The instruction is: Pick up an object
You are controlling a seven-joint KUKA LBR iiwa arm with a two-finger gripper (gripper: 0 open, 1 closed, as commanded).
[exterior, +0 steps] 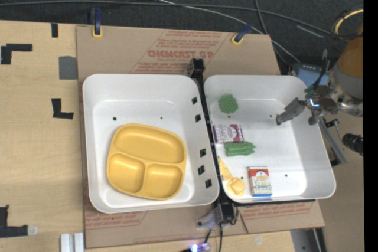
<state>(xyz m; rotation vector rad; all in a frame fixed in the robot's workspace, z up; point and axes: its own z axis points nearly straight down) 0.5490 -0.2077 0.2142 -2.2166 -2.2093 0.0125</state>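
A: While nothing is lifted yet, where do candidates lie?

B: Nearest, a small card box (259,180) and yellow piece (235,185) sit at the right bin's (307,186) front wall; beyond, a green block (239,149), pink packet (227,133), and green ball (228,104) hug the divider.

A: And the tool (295,109)?

B: It hovers at the bin's right rim, fingers parted, holding nothing. The left bin's (94,91) yellow tray (146,160) lies well apart.

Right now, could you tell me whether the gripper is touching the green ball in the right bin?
Apart. The camera view shows the gripper at the bin's right side, with bare white floor between it and the green ball.
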